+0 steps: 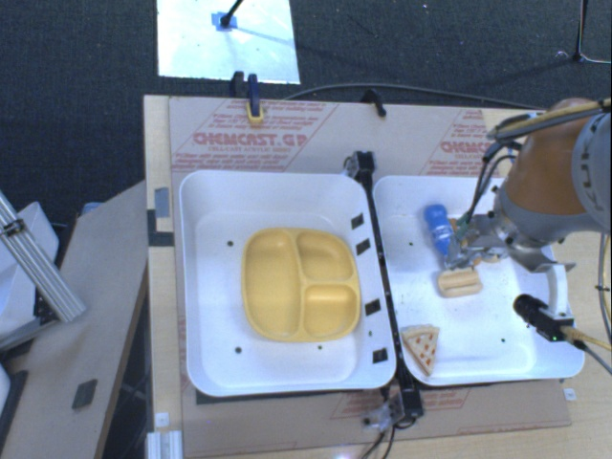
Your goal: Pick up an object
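Red lettering is seen on the clear protective sheet (287, 127) laid over the board behind the bins: "CHEMCAST GP" is read at the left (251, 140), with a smaller line beneath it, too fine to be made out. The same red print is repeated toward the right (470, 146), where "CHEMCA" is made out before it is cut off by the arm; the rest is probably the same brand name.
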Motion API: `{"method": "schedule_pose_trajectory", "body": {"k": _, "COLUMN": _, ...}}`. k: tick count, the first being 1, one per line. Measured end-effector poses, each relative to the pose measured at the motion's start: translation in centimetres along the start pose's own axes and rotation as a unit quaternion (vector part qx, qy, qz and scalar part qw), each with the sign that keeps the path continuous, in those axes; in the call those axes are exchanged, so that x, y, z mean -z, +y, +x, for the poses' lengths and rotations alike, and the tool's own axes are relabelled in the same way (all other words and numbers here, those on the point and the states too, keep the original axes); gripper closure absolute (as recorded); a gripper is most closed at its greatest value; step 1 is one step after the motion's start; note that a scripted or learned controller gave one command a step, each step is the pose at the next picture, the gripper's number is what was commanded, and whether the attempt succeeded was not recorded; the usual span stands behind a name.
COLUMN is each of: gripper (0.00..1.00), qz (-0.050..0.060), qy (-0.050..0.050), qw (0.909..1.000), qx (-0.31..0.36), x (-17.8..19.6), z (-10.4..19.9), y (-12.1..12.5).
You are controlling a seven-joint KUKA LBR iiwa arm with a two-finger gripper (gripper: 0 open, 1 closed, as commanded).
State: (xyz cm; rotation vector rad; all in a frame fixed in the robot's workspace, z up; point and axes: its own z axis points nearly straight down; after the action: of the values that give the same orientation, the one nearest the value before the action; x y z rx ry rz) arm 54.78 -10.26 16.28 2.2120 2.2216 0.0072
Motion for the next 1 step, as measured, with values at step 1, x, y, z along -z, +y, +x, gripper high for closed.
{"method": "schedule_pose_trajectory", "body": {"k": 1, "gripper": 1.00, "qz": 0.001, "qy": 0.000, "qw": 1.0000, "qx": 0.000, "x": 4.53, "z": 0.58, "y": -0.07}}
